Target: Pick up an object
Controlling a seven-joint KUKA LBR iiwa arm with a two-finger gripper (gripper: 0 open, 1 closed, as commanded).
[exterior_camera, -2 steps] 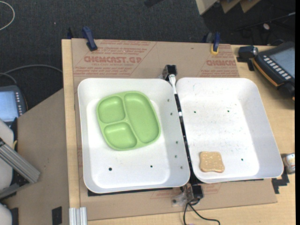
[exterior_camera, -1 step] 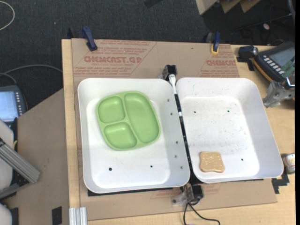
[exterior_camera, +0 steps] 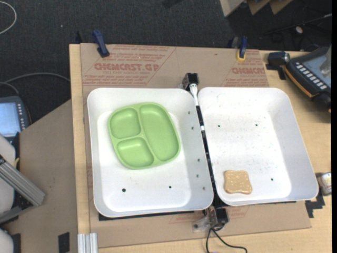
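Green divided plate sits in the left bin; a tan toast-like piece lies near the right bin's front edge. Nothing appears lifted, so picking seems not yet begun.

You're looking at a robotics lab or test workshop: a brown cardboard-topped counter held down by a blue clamp, two shallow white plastic bins set side by side, loose black cables at the front edge, and dark carpet beyond.
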